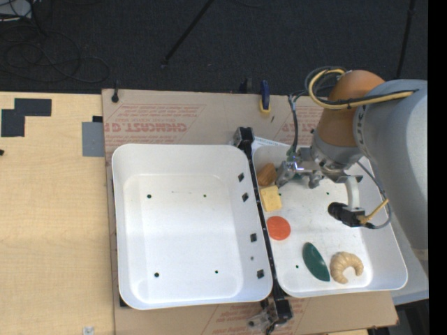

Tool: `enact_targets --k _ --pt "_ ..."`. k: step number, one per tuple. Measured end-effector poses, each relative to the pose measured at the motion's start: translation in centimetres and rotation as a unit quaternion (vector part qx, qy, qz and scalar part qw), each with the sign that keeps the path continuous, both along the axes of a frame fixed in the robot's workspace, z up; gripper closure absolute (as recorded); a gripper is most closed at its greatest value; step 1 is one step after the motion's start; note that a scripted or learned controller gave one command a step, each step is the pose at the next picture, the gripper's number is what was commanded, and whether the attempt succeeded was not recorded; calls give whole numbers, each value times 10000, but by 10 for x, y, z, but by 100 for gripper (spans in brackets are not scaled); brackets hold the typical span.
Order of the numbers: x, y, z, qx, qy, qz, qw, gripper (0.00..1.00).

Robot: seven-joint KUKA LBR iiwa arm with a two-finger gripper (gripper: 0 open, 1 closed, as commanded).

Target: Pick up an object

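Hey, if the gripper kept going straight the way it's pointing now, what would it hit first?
Probably the brown piece at the left edge of the right bin. The gripper points left toward it and seems almost on it, though height above it is unclear. The yellow block sits just below that line.

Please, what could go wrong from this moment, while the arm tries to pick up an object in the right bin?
1. The hand sits low near the brown piece and the yellow block, which lie close together by the divider; it might push them instead of grasping one.
2. The orange disc looks flat, so it may slip.
3. The black cable hangs over the right bin and could snag.
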State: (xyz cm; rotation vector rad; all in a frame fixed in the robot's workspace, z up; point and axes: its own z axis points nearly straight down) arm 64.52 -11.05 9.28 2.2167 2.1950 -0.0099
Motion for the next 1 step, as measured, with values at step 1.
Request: enact_targets --k 1 --pt "-2 -20 -5 89 61 38 9999 0"
